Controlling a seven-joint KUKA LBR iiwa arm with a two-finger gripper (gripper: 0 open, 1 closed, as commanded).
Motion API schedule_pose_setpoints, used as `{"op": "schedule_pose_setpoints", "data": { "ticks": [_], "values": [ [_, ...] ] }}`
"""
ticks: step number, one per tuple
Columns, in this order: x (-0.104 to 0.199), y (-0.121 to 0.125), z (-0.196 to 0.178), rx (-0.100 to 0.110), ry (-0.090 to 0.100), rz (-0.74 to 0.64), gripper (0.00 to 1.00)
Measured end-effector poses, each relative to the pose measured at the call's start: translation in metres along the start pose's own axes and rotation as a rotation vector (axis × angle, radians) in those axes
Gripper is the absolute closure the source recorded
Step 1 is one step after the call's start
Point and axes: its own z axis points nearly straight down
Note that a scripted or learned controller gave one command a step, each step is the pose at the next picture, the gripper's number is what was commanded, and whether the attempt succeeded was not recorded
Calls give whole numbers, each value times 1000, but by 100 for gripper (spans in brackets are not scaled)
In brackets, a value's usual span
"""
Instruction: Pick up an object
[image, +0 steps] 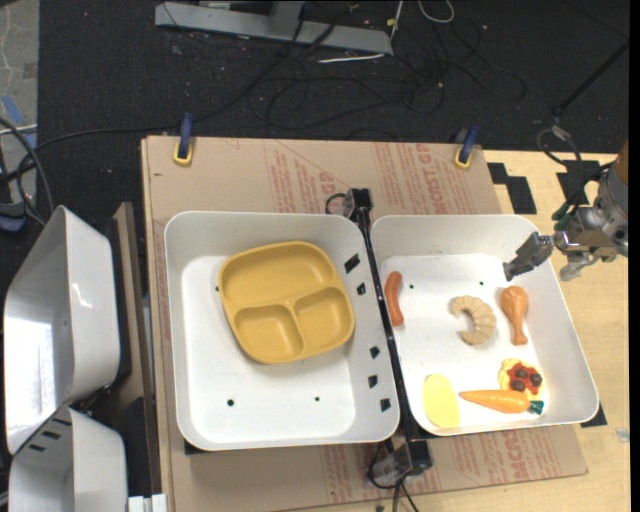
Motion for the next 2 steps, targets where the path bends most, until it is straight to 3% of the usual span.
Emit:
{"op": "schedule_pose_setpoints", "data": {
  "ticks": [2],
  "values": [
    [12,4,92,4,2,1,0]
  ]
}}
